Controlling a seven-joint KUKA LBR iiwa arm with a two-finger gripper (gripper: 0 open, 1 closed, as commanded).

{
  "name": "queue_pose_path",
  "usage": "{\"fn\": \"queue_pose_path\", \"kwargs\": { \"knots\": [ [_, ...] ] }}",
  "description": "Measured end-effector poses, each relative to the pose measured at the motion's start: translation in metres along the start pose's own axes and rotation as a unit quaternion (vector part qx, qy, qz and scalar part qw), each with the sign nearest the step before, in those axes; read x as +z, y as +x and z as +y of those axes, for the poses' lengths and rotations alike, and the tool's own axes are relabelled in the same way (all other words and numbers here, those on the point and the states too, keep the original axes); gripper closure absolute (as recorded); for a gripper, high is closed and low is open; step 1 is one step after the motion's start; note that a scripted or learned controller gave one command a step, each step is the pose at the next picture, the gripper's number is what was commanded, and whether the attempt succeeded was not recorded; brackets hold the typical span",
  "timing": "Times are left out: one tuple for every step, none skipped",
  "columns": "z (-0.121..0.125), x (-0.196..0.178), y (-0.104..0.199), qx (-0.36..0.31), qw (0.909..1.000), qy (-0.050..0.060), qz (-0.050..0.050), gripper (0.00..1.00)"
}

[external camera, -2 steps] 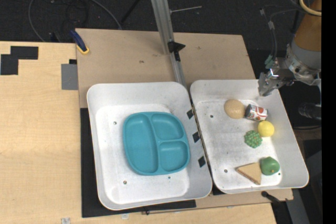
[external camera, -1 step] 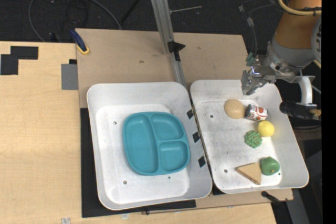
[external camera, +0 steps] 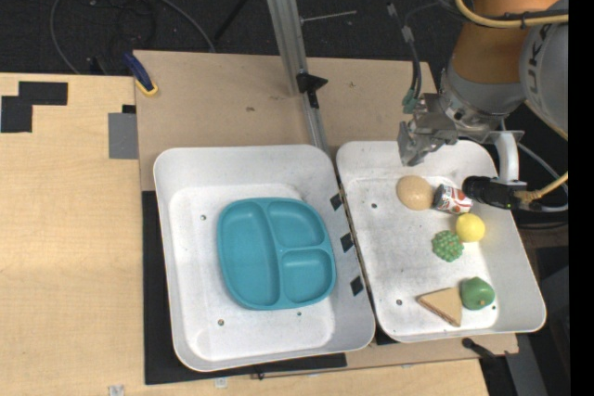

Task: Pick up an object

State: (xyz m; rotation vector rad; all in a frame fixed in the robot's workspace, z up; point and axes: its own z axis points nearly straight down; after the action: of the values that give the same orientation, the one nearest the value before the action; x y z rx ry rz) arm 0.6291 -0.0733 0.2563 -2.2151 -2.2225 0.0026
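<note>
Camera view: your gripper hangs at the right bin's far edge, just above the tan egg-shaped object | jaws: you cannot tell their state from here | advice: descend straight, centre over the egg, avoid the small can touching it | target: smooth, rounded, beige, likely slippery.

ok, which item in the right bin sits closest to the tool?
The tan egg-shaped piece, just below the tool. The yellow ball, the green bumpy ball and the wedge lie farther down the bin.
</note>
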Motion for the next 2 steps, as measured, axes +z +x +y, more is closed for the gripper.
{"fn": "queue_pose_path", "kwargs": {
  "knots": [
    [0.001,0.018,0.049,0.0,1.0,0.0,0.0,1.0],
    [0.011,0.025,0.104,-0.001,1.0,-0.001,0.0,1.0]
  ]
}}
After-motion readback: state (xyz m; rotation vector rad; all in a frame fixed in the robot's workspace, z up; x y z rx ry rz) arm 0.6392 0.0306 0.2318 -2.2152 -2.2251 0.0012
